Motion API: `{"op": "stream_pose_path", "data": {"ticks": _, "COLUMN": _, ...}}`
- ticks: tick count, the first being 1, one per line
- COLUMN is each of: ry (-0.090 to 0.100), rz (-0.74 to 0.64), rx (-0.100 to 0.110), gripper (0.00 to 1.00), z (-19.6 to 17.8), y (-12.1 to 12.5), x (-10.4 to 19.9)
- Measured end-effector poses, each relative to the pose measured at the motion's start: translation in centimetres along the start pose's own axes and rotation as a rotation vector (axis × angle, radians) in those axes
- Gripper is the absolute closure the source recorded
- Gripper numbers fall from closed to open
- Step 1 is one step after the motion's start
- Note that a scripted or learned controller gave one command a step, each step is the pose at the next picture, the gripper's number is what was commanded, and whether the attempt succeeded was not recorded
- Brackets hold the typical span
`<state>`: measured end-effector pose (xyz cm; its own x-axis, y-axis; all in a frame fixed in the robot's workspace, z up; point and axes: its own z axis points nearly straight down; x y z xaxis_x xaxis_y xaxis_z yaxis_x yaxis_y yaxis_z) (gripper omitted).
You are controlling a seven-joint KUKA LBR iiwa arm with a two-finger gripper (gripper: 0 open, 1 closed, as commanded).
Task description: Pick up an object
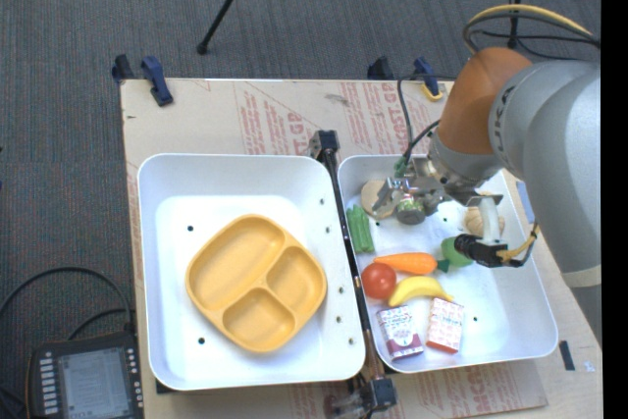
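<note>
Beside banana (420,288), two cartons (422,326); labels unreadable; tool (412,201) above.

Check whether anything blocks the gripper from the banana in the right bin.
Nothing visible does. The yellow banana lies uncovered, with the orange carrot just above and red tomato at its left, both close neighbours. The gripper hangs farther back.

The arm (549,152) hides part of the right bin (530,334); tool (410,201) fingers unclear.

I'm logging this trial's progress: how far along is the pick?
Done: the arm has reached into the right bin, tool low at its far end. In hand: nothing visibly gripped. Left: grasp and lift; carrot, tomato and banana lie loose.
</note>
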<state>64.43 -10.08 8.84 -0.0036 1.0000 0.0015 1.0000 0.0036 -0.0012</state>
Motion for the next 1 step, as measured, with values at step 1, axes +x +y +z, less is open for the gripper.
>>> {"op": "stream_pose_path", "data": {"ticks": 1, "ry": 0.0, "rz": -0.002, "rx": 0.003, "gripper": 1.0, "z": -0.95, "y": -0.05, "x": -0.01}}
